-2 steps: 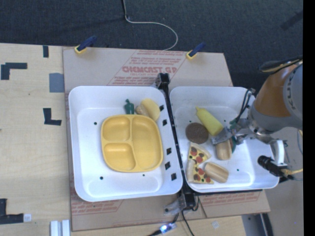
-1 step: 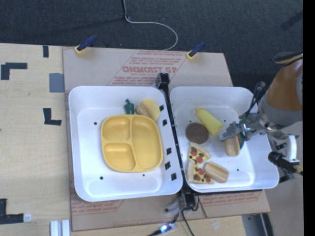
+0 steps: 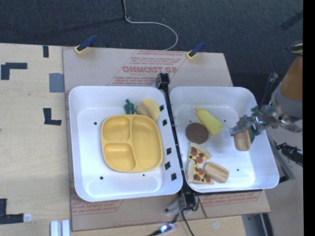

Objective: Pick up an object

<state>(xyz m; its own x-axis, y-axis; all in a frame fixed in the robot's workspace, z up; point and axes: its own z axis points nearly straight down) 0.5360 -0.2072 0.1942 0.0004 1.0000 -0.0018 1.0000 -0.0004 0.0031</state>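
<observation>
While over right bin (image 3: 256, 173), hand (image 3: 244, 130) above tan piece (image 3: 241, 141)

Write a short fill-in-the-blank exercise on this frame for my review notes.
1. The yellow divided plate lies in the ___ bin.
2. The brown disc touches the ___ piece beside it.
3. The pizza slices lie in the ___ bin.
4. The gripper hovers by a tan object at the right bin's ___ side.

Missing words: left; yellow; right; right
</observation>
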